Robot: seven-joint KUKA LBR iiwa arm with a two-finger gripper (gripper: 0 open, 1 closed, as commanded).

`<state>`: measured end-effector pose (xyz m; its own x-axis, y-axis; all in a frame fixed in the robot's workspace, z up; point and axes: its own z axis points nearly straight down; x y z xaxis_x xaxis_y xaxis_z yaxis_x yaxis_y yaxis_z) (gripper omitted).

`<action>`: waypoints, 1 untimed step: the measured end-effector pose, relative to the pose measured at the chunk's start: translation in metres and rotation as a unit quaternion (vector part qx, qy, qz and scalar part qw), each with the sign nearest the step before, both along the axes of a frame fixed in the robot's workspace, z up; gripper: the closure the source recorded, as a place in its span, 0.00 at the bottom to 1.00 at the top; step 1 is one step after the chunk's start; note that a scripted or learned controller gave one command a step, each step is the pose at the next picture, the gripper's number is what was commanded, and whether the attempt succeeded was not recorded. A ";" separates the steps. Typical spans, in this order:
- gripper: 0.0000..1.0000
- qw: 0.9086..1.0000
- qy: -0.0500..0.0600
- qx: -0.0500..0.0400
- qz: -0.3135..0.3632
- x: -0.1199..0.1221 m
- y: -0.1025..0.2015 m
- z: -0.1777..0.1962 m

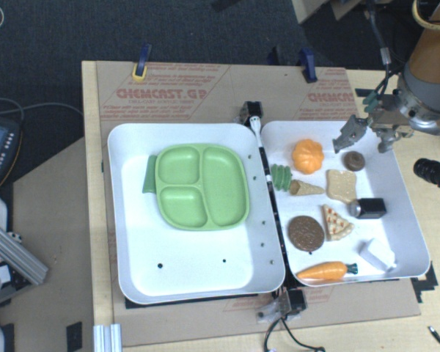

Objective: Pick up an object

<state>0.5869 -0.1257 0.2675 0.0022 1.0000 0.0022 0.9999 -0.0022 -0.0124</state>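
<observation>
The gripper [367, 138] hangs over the far part of the right bin [407, 211] with its fingers spread apart and nothing between them — a small brown disc [354, 160] lies just below it. Nearby lie an orange fruit [307, 155], a toast slice [342, 185], a dark cylinder [368, 208], a pizza slice [336, 224], a brown cookie [306, 233] and a carrot [325, 271] — while the left bin [132, 255] holds a green divided plate [202, 186].

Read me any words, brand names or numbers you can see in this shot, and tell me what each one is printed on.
"CHEMCAST G P" in red, on the brown board under the bins, top left; the last letters are blurry, so that reading is unsure.
A second red print of the same kind at the board's top right, partly covered by the right bin, too cut off to read.
Smaller red lines above each print: too small to read.
</observation>
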 end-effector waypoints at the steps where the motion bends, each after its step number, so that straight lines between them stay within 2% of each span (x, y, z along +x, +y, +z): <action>1: 0.00 1.000 -0.006 -0.001 0.001 0.002 0.000 0.006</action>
<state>0.5889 -0.1255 0.2738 -0.0003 1.0000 0.0004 1.0000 0.0003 -0.0006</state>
